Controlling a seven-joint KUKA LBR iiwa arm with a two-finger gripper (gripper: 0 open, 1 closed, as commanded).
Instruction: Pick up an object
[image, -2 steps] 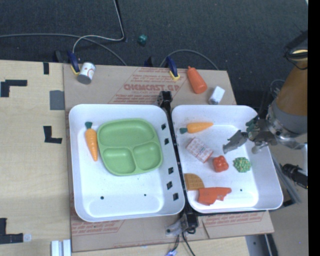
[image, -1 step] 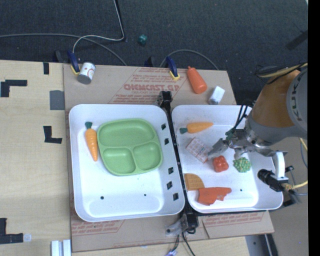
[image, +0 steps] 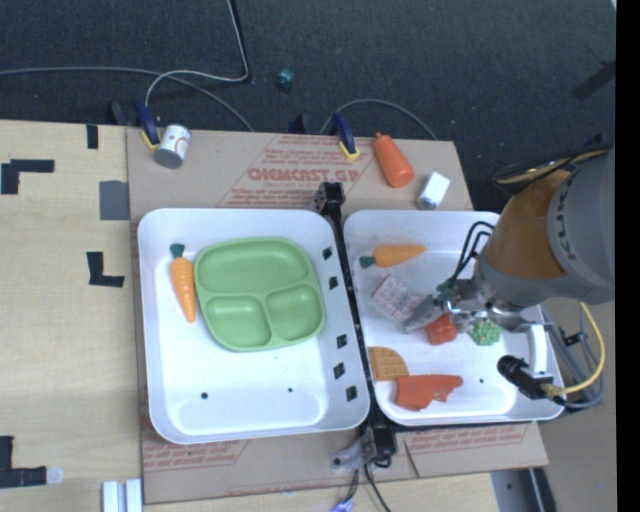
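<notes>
End effector (image: 437, 312) low in rt bin (image: 420, 225), beside small red strawberry-like toy (image: 441, 329); its grip state can't be told.

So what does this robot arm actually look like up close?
The arm is bulky and rounded, grey, with a wide orange band above the wrist. Thin black cables loop down its side toward the gripper, a small dark metal piece. A yellow cable curves along its lower right side.
</notes>
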